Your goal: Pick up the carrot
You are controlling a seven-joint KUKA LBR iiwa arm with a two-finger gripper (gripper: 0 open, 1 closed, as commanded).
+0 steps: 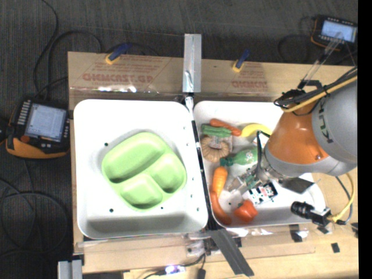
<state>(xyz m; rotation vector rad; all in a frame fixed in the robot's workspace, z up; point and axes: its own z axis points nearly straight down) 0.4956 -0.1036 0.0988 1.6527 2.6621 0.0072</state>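
Step in hand: we judge this the approach. The arm [302, 141] reaches in from the right of the frame and hangs low over the right bin [302, 217], and we see nothing lifted.
Carrot: the carrot [218, 180] lies in the right bin's lower left part, near the wall between the two bins, its length running roughly up and down the frame.
Gripper: the gripper [254, 182] sits just right of the carrot, low among the toys; whether it is wide or narrow we cannot tell, as the wrist covers it.
Neighbours: a red pepper [246, 210] lies at lower right of the carrot, a round tan piece [215, 147] above it, and a green toy [243, 157] at its upper right.
Next move: we judge the tool must shift left over the carrot's middle and close across its narrow width, clear of the pepper.
Left bin: the left bin [87, 156] holds a green divided tray [144, 168].
Hidden: the orange band and grey wrist cover the bin's middle and right; the small printed thing [264, 192] under the tool is too fine to name.
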